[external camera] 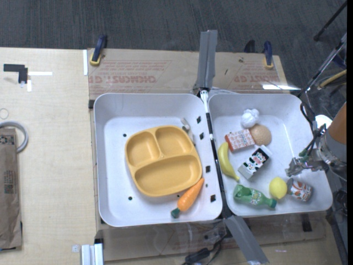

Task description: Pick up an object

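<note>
My gripper (295, 169) reaches in over the right side of the right bin (287, 101), just above a small red and white can (300, 191) and to the right of a lemon (278, 187). Nothing shows held in it. The same bin holds a green bottle (253, 196), a black and white carton (255, 162), a banana (226, 162), a red carton (239, 140), a tan bun (260, 134) and a white crumpled item (250, 116).
The left bin (107, 164) bears a yellow divided plate (164, 160) with a carrot (188, 196) at its lower right corner. A grey divider post (207, 59) stands behind the bins. Brown cardboard (149, 70) lies at the back.
</note>
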You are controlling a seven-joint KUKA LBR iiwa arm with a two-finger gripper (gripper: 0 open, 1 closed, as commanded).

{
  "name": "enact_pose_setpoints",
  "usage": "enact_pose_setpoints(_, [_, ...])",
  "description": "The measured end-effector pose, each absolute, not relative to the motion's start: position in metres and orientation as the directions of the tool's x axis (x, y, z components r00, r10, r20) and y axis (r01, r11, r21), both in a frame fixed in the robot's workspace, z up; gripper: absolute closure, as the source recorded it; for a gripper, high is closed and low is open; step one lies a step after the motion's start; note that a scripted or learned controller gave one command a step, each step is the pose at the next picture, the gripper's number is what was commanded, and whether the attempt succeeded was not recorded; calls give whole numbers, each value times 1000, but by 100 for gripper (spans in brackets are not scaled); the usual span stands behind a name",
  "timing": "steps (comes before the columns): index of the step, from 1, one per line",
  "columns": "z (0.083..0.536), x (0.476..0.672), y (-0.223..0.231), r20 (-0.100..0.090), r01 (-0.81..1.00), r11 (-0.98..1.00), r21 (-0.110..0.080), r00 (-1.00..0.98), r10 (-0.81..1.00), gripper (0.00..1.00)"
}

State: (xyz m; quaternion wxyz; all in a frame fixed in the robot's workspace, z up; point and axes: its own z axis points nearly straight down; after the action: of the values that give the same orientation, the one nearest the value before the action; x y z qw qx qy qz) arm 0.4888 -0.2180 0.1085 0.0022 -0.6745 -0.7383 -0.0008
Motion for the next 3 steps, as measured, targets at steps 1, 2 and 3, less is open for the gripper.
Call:
enact_pose_setpoints(1, [90,488,-126,-1,944,-329,-6,329,944,100])
enact_pose_setpoints(2, [234,477,-108,-2,990,-142,-3,142,990,100])
enact_pose_setpoints(3, [234,477,-108,-2,990,-142,-3,142,990,0])
